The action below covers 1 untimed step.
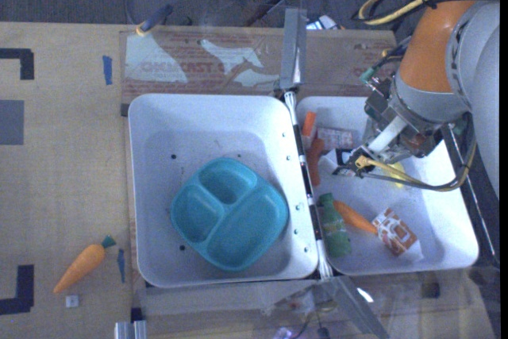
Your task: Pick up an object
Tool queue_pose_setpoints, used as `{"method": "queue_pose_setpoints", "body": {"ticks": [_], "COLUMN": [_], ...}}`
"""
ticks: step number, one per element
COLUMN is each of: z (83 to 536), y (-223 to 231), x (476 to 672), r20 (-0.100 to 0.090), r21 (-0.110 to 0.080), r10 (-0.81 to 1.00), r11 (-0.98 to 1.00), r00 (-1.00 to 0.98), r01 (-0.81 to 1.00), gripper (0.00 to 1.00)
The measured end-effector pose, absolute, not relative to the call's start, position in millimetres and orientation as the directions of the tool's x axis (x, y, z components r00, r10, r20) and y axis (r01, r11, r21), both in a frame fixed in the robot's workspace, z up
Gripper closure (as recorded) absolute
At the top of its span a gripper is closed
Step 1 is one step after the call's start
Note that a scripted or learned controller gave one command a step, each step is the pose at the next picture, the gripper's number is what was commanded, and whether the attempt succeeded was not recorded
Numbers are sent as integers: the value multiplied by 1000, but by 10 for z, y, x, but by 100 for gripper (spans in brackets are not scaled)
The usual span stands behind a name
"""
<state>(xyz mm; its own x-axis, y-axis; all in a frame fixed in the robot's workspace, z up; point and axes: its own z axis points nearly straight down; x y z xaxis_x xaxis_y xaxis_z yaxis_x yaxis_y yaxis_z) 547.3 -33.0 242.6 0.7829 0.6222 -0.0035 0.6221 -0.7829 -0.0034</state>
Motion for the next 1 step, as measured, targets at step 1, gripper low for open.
{"method": "queue_pose_setpoints", "body": {"ticks": [1], "z": [1347], "y": [-1433], "x": [5354], "r20": [-3], "r21": [-3], "r10": [536], "r11": [-844], "r00": [844], "r01": [536], "gripper": [100]}}
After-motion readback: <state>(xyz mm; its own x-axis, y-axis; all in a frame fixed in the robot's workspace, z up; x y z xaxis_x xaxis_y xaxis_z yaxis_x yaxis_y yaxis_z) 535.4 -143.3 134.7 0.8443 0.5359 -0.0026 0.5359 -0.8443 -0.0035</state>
